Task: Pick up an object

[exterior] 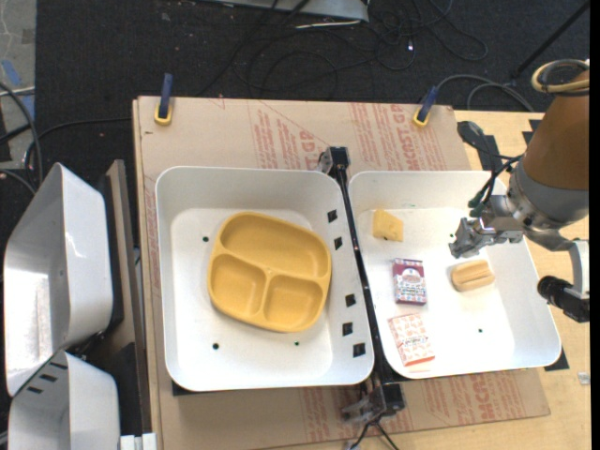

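In the right bin [525, 331] you have four loose things to pick from. One is a tan, loaf-shaped block [472, 276], rounded at the ends, lying at about 3 o'clock of the bin's middle. One is a pale yellow wedge [388, 225] up at 11 o'clock. The other two are small printed packets: a dark maroon one [410, 281] near the middle and a red-and-white one [411, 338] below it at 6 o'clock. All four lie apart from one another.

Your claw [466, 239] hangs just above the tan block, at its 12 o'clock, with nothing visibly between its tips; I cannot tell whether it is released or clenched.

The left bin [178, 279] holds one yellow tray [270, 272] with three compartments. Both bins sit on a table [281, 129] covered in cardboard.
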`<move>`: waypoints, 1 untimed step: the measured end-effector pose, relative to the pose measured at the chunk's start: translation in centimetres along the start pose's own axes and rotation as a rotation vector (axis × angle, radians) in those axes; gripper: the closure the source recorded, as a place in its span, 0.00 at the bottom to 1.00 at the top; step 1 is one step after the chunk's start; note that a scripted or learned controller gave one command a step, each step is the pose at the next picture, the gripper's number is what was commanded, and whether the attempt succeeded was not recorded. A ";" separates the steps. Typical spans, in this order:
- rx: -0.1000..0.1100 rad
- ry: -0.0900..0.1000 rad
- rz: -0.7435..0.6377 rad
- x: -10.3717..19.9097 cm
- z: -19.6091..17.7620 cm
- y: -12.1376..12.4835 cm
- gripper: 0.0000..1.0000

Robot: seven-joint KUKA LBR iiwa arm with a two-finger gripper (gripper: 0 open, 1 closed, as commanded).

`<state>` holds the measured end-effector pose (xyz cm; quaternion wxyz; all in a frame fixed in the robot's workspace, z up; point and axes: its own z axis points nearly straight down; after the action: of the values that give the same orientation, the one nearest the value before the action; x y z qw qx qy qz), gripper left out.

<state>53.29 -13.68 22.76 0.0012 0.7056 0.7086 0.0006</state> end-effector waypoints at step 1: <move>0.004 0.002 -0.004 5.4 0.1 -0.4 1.00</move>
<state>52.87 -8.24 22.67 -0.0010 0.7043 0.7099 0.0001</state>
